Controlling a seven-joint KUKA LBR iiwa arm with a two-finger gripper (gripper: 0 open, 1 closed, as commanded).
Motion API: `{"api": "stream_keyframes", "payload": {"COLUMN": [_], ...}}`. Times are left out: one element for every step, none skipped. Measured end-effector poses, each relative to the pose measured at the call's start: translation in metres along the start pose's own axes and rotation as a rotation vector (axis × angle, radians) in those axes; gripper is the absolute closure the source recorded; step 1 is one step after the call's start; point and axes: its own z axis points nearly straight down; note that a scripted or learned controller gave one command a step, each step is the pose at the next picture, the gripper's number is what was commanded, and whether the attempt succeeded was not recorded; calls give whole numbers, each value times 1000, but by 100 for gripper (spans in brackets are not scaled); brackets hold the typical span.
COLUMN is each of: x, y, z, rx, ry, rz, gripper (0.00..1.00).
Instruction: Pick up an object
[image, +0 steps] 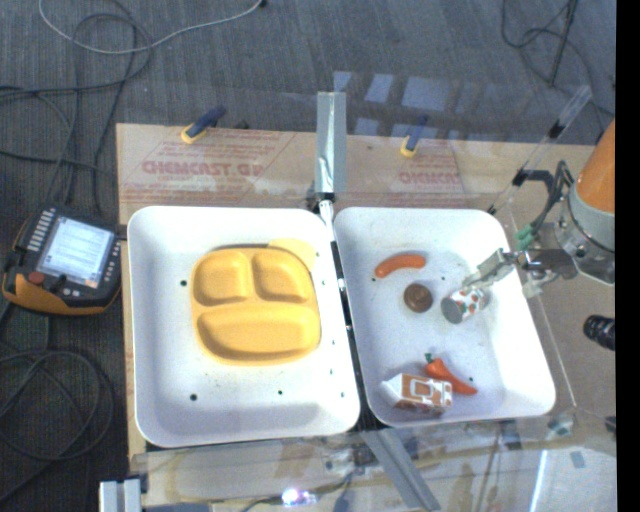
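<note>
The right bin (520, 390) holds several small items. An orange sausage-shaped piece (400, 265) lies at the back, with a brown round piece (417, 296) just in front of it. A grey cylindrical object (460, 305) sits at mid-right. An orange carrot (448, 375) and a small printed carton (418, 392) lie near the front wall. My gripper (487, 275) reaches in from the right, low over the bin, with its tip right against the grey cylinder. The view does not show whether it grips that object.
The left bin (160, 400) carries a yellow divided tray (256, 304). A metal divider (330, 150) stands behind the seam between the bins. A handheld pendant (65, 260) lies left of the bench. The arm's body (595, 220) overhangs the right bin's right wall.
</note>
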Motion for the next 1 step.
{"api": "stream_keyframes", "payload": {"x": [-10], "y": [-2], "z": [172], "rx": [-3], "ry": [1], "rz": [61], "gripper": [0]}}
